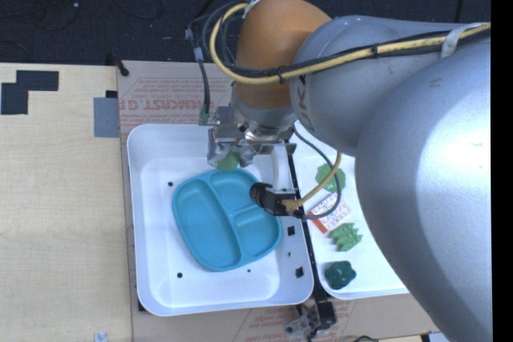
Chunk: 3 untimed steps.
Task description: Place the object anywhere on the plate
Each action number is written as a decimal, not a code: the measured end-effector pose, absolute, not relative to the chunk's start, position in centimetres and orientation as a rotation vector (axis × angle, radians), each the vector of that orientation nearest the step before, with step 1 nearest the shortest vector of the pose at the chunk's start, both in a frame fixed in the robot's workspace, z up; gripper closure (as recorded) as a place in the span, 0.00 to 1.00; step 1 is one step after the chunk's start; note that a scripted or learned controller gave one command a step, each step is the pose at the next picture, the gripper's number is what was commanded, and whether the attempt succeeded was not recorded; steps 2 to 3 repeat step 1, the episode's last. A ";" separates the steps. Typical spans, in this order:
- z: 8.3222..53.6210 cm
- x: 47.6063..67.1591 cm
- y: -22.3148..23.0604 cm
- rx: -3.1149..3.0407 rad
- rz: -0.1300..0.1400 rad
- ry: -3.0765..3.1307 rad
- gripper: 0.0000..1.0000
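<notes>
- Gripper (227,150) is seen over the far side of the left bin (152,268), right above the plate's far rim. How far open it is cannot be told from this angle, as its tip is masked by the wrist housing.
- A small light-green object (228,162) is seen directly under the gripper tip, at the far edge of the blue plate (216,224). Whether it is gripped or resting on the rim cannot be told.
- The plate is a blue tray divided into compartments and is laid skewed in the middle of the left bin. Its compartments are seen bare except at that far edge.
- The left bin's white floor is exposed all round the plate, with a few small dark dots on it.
- The right bin (370,278) is set just beside the left one and is largely covered by the grey arm (425,172).
- Four items are seen in the right bin:
  - a light-green leafy piece (329,175) near the far end;
  - a red-and-white packet (330,215) just nearer than it;
  - a green spiky piece (347,235) beside the packet;
  - a dark-green lump (340,275) nearest the camera, apart from the rest.
- Both bins are seated on a cardboard sheet (160,92) printed in red.
- To the left, the pale wooden bench top (56,204) is seen, marked with black patches (28,88) and a grey square (105,116).
</notes>
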<state>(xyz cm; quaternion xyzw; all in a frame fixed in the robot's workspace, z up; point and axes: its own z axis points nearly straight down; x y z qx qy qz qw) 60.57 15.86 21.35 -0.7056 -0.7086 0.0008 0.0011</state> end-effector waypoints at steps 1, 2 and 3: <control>21.4 60.5 15.7 -2.217 0.006 -2.223 0.00; 21.4 60.5 15.7 -2.217 0.006 -2.223 0.00; 21.4 60.5 15.7 -2.217 0.006 -2.223 0.00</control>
